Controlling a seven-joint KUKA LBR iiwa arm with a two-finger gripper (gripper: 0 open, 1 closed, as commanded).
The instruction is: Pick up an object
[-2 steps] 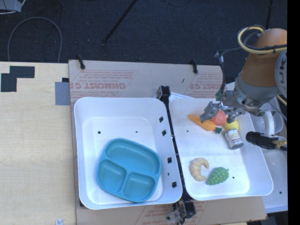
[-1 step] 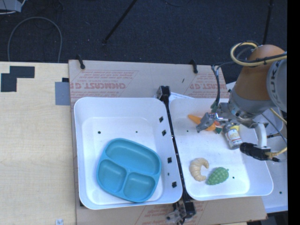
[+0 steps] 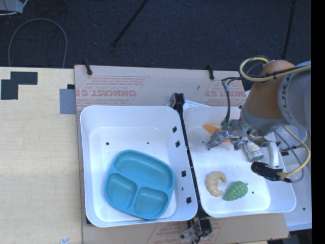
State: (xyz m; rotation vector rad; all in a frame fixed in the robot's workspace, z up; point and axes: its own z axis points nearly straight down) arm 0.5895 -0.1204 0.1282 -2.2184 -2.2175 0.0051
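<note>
Gripper (image 3: 218, 138) low in right bin (image 3: 284, 202), near orange piece (image 3: 209, 128) at bin's 11 o'clock; finger spread, any hold: cannot tell. Croissant (image 3: 216, 182), green cluster (image 3: 235, 190) touching, 6 o'clock. Judged light, rigid toys; grasp croissant across mid-curve.

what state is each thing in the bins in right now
tray: flat, right way up, in the left bin
croissant: lying loose in the right bin
grapes: lying beside the croissant
carrot: lying by the tool
tool: low in the right bin, near the carrot
</note>
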